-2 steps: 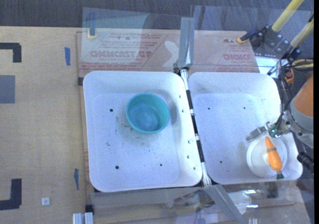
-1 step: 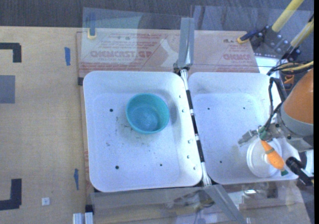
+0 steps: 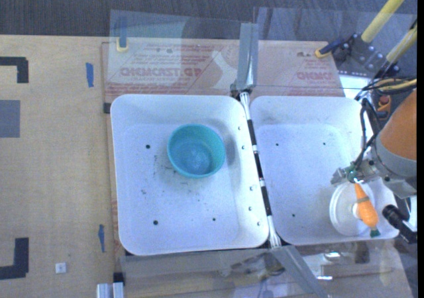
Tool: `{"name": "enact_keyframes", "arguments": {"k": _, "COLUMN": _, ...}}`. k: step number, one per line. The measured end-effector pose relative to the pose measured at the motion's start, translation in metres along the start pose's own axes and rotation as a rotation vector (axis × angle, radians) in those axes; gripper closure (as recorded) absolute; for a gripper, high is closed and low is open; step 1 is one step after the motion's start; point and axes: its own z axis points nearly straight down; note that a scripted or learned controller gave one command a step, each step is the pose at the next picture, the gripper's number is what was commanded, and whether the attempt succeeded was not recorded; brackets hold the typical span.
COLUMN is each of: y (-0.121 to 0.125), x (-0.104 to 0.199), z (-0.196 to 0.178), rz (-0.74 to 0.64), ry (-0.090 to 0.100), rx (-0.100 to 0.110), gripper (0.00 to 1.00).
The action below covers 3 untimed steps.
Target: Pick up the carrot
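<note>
Hand (image 3: 356, 179) sits over the carrot (image 3: 364, 209) in the right bin (image 3: 298, 157), on a white plate (image 3: 341, 214); grip state can't be told. Carrot not visibly lifted; pick likely pending. Teal bowl (image 3: 196, 151) in left bin (image 3: 132, 177).

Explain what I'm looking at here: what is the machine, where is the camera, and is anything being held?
One camera sits above a bench and looks down at a slant on two shallow white bins. The left bin holds a teal bowl. The right bin holds a white plate near its right edge, with the carrot lying over it. The grey and orange shape at the right is a robot arm reaching in. Its claw sits just above the carrot's top end; I cannot tell whether it is gripping the carrot.
</note>
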Motion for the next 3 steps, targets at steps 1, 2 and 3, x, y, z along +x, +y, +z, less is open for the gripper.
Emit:
{"name": "enact_keyframes", "arguments": {"k": 1, "y": -0.001, "x": 0.0, "z": 0.001, "rz": 0.001, "ry": 0.001, "rx": 0.003, "gripper": 0.0}}
{"name": "enact_keyframes", "arguments": {"k": 2, "y": -0.004, "x": -0.021, "z": 0.015, "rz": -0.078, "ry": 0.025, "rx": 0.005, "gripper": 0.0}}
{"name": "enact_keyframes", "arguments": {"k": 3, "y": 0.0, "x": -0.023, "z": 0.003, "rz": -0.078, "ry": 0.018, "rx": -0.005, "gripper": 1.0}}
